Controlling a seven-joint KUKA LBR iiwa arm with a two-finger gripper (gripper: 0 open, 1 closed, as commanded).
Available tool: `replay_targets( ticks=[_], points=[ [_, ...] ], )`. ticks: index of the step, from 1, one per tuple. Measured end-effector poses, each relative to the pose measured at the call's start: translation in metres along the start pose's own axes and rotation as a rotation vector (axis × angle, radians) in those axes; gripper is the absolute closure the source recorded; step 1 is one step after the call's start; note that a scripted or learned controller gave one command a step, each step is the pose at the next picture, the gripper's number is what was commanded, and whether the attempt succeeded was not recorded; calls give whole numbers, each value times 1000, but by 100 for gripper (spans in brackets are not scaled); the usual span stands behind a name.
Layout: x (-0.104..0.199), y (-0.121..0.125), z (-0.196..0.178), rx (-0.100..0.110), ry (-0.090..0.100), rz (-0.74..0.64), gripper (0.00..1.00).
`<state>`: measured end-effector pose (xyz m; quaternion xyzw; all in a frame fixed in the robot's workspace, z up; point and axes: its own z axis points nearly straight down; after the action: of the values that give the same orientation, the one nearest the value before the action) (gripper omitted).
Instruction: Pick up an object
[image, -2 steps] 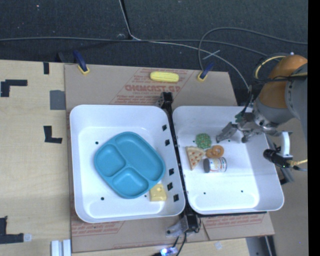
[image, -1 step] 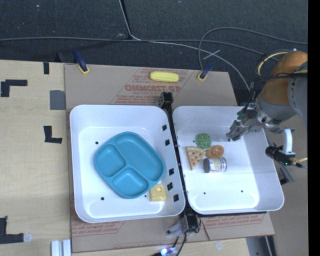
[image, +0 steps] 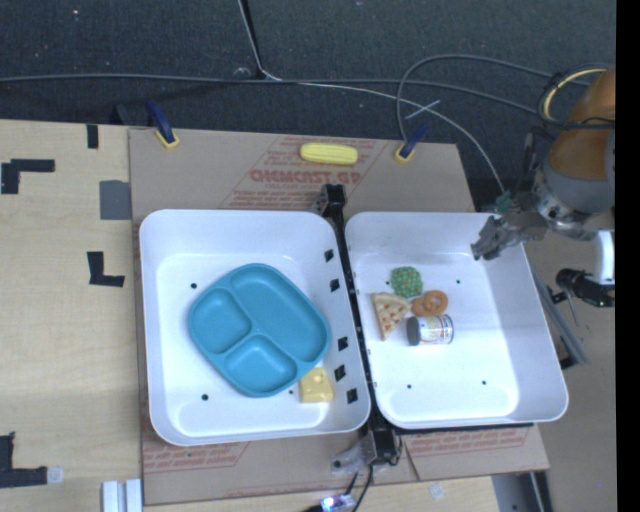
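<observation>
The right bin (image: 520, 380) holds a green broccoli piece (image: 406, 279), a pretzel (image: 431, 302), a pizza slice (image: 388, 312) and a small can (image: 432, 329) lying on its side, all grouped near its left-centre. My gripper (image: 491, 241) hangs over the right bin's far right edge, up and to the right of these items and apart from them. Nothing shows between its fingers. In the left bin (image: 165, 300) lie a blue divided plate (image: 258, 328) and a yellow cheese wedge (image: 316, 386).
A yellow banana-like toy (image: 328, 153) lies on the cardboard behind the bins. Two blue-and-yellow clamps (image: 162, 127) (image: 410, 142) pin the cardboard's back edge. Cables run across the dark background. The arm's body (image: 580, 150) stands at the right.
</observation>
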<state>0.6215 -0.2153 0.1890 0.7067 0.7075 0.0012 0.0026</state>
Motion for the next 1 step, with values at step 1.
replay_targets(
  ticks=[1],
  points=[
    [3,-6,-60,1,1,0,100]
  ],
)
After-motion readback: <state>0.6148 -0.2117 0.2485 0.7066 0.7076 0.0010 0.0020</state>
